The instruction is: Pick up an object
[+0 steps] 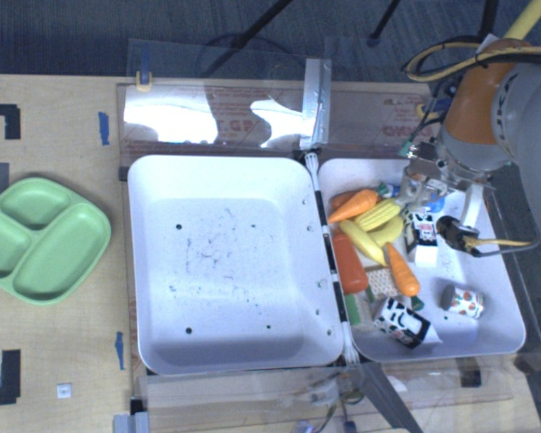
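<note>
Gripper (421,188), finger state indeterminable, hovers over the right bin (509,327) at its 12 o'clock edge. Toy vegetables (376,224) lie at its 9 o'clock. Nothing lifted; grasp remains.

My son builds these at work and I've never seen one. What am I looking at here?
This is a single camera fixed above a bench, looking down at a slant. The grey machine with the orange band is a robot arm reaching in from the right. Its gripper hangs over the right bin, which holds toy food: carrots, yellow corn, an orange-red block, plus a black-and-white box and a small can. I can't see anything between its fingers. The left bin is beside it, and a green divided plate sits on the bench further left.
</note>
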`<state>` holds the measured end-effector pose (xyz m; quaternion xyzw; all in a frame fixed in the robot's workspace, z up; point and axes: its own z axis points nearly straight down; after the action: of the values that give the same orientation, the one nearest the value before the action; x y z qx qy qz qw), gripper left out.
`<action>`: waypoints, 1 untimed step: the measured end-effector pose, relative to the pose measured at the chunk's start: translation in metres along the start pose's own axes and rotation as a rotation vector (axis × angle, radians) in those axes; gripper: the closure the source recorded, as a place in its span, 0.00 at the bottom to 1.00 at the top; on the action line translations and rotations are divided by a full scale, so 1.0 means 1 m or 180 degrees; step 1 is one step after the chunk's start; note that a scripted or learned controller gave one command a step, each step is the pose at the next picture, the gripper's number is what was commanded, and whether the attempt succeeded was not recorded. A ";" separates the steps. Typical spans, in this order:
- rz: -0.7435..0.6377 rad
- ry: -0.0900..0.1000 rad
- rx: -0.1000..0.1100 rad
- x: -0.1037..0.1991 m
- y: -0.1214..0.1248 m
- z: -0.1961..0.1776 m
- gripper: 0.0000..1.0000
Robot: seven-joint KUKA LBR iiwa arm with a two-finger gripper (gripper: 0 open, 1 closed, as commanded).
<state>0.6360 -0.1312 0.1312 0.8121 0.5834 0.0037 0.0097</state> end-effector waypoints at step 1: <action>-0.0001 -0.0001 0.0002 0.000 0.000 0.000 0.00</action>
<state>0.6360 -0.1309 0.1310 0.8121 0.5835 0.0034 0.0095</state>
